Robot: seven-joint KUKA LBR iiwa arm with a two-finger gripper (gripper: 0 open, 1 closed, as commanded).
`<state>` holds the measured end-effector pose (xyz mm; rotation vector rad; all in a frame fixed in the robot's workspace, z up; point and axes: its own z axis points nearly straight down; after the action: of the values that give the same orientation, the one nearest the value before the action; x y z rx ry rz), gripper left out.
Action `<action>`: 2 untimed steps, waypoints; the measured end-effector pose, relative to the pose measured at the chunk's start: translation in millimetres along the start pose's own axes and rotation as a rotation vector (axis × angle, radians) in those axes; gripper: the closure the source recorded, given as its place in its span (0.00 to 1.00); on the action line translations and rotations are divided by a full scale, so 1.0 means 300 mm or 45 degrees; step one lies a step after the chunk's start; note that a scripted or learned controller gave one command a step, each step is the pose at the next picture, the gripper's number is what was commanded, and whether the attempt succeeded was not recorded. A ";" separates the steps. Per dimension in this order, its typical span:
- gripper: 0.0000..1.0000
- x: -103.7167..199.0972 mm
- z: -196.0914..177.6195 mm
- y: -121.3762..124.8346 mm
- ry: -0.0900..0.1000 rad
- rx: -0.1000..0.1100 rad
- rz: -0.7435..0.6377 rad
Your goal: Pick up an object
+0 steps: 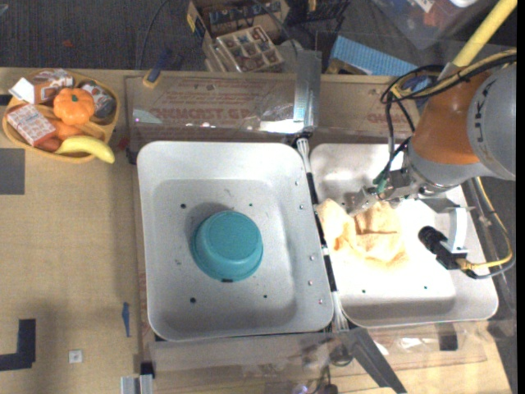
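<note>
The pale yellow cloth (367, 232) lies crumpled at the left of the right bin (472, 306), its bulk spreading toward five o'clock from the jaws (367, 197), which sit at its upper edge, their state impossible to tell.

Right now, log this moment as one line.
arm: over right bin | gripper: at yellow cloth | hold: unconfirmed | left bin: teal bowl
</note>
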<state>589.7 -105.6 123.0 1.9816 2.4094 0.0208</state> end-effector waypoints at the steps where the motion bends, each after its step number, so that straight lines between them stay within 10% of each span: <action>1: 0.00 0.016 0.109 0.010 0.008 0.020 -0.079; 2: 1.00 0.013 0.070 0.016 0.007 0.011 -0.076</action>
<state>594.2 -101.0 101.9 1.9149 2.4749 0.0147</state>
